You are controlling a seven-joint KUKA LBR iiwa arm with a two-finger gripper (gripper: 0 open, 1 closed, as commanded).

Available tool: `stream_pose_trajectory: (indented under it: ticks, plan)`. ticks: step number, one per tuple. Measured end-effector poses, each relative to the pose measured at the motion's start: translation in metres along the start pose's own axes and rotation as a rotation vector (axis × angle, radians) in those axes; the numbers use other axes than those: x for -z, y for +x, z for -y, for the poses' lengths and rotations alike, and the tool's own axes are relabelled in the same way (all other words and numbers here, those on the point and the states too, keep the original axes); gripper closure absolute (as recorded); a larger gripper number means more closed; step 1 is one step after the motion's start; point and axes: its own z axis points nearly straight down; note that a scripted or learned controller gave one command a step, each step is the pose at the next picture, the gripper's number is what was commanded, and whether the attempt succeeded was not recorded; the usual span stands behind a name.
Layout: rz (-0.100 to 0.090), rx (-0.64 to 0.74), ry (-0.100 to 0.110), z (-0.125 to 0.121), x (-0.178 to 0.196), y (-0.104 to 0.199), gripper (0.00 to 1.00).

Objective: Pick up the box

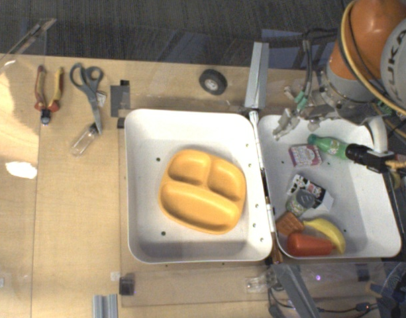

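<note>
The box is small, pink and purple, and lies flat in the back half of the right bin, touching the cap end of a green bottle. My gripper hangs over the back left corner of that bin, a short way behind the box and above it. It is open, with nothing between its fingers. One metal finger reaches down and left toward the bin's rim. The orange and grey arm rises behind it at the upper right.
A black-and-white packet, a banana, a red pepper and a brown block crowd the right bin's front. A yellow moulded tray lies in the left bin. Scissors, pliers and a tape roll lie on the bench.
</note>
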Motion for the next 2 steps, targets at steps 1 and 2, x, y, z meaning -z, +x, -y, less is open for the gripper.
stream_pose_trajectory:
  ticks: [1, 2]
  plan:
    - [0.000, -0.096, 0.002, -0.011, -0.032, -0.054, 0.00]
    - [0.005, -0.220, -0.014, 0.003, -0.154, -0.087, 0.00]
